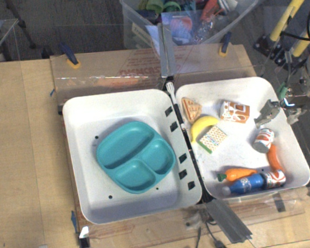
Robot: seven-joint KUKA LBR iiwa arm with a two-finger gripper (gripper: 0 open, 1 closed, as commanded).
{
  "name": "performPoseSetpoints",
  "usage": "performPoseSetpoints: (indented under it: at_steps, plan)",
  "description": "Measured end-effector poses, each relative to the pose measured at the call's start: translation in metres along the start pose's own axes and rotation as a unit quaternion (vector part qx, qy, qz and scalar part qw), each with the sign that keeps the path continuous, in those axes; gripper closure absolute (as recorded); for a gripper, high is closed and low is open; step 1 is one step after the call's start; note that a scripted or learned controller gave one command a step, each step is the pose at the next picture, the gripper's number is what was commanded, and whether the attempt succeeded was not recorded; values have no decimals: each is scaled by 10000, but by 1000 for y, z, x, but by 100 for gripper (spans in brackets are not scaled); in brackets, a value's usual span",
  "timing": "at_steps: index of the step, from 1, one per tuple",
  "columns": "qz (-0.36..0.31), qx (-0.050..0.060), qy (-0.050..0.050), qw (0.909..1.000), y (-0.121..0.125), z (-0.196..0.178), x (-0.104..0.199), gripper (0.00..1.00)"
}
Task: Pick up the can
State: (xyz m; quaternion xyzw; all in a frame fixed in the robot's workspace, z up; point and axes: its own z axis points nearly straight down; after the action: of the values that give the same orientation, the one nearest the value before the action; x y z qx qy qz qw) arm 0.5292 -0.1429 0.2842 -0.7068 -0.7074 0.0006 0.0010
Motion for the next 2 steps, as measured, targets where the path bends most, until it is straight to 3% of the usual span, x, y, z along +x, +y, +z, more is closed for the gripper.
performPoseSetpoints:
  at_steps: [1,2]
  plan:
    - [287,0,3,9996,30,155,-54,0]
    - [72,-46,21,10000,39,193,-51,0]
